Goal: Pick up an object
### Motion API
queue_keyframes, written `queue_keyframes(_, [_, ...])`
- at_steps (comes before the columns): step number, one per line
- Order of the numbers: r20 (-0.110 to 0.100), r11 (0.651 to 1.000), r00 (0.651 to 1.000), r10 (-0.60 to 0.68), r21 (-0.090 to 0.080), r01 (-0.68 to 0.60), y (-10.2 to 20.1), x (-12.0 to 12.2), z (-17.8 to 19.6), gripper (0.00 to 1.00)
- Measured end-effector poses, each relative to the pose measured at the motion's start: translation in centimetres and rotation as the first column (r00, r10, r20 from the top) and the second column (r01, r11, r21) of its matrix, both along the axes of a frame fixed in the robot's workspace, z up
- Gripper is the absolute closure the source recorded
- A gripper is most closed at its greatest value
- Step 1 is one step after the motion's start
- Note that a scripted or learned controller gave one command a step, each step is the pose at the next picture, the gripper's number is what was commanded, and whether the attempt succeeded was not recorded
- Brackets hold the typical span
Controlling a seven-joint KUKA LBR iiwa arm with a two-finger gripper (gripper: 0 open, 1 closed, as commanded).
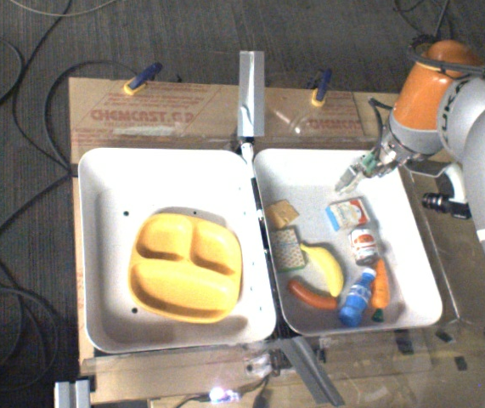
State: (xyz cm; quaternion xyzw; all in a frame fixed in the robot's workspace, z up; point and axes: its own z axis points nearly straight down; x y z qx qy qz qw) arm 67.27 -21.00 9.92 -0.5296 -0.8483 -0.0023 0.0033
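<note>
Claw (350, 177) hangs over the upper middle of the right bin (310, 167), and I can't tell how wide it stands or whether it has anything. Just below it lies the small blue-and-white packet (346, 213). Farther down-frame sit the can (363, 246), banana (325, 268), carrot (380, 286) and blue bottle (357, 298). Yellow tray (188, 266) fills the left bin (106, 177).
</note>
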Motion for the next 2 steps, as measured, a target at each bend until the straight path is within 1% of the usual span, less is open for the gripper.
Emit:
queue_keyframes(1, [-0.019, 1.000, 1.000, 0.002, 0.010, -0.002, 0.4, -0.3, -0.3, 0.00])
queue_keyframes(2, [0.004, 1.000, 1.000, -0.011, -0.007, 0.011, 3.3, -0.4, 0.1, 0.00])
